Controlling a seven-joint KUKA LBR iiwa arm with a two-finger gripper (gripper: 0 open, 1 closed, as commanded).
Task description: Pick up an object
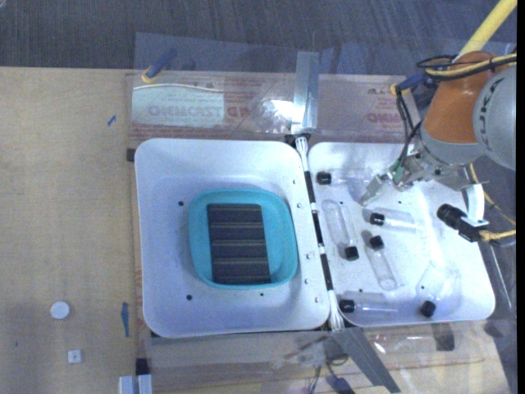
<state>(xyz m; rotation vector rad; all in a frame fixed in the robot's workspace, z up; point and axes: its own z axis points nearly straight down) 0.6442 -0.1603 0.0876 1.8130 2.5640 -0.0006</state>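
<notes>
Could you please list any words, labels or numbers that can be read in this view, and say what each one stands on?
White label on the taped strip behind the left bin: large pale lettering, too blurred to read.
Red print on the strip behind the right bin: red letters under glare, not legible.
Clear vials in the right bin: no markings that can be made out.
Teal tray: no text.

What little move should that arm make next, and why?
Probably a short drop straight down. The gripper hangs near the back of the right bin, over a clear tube, and I can't see anything held in it.
</notes>
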